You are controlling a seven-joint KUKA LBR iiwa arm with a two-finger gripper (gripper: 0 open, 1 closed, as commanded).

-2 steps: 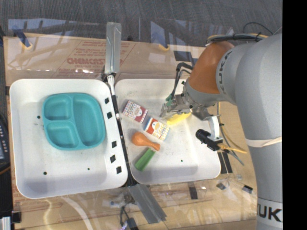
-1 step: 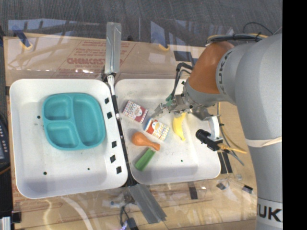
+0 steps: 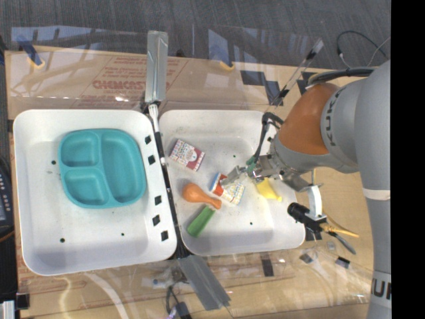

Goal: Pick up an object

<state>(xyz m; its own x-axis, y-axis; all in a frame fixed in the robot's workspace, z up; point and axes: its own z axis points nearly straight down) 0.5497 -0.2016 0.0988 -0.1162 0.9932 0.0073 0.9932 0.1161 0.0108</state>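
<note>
My end effector (image 3: 244,172) hangs low in the right bin (image 3: 199,234), just right of a small carton (image 3: 232,191). I cannot tell its opening.

Right bin (image 3: 199,121): pink carton (image 3: 186,155), orange-green carrot (image 3: 201,207), striped pack (image 3: 228,188), yellow piece (image 3: 267,190).

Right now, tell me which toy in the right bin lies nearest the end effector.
The small white carton, right at the end effector; the pink box and green cylinder lie farther left.
</note>
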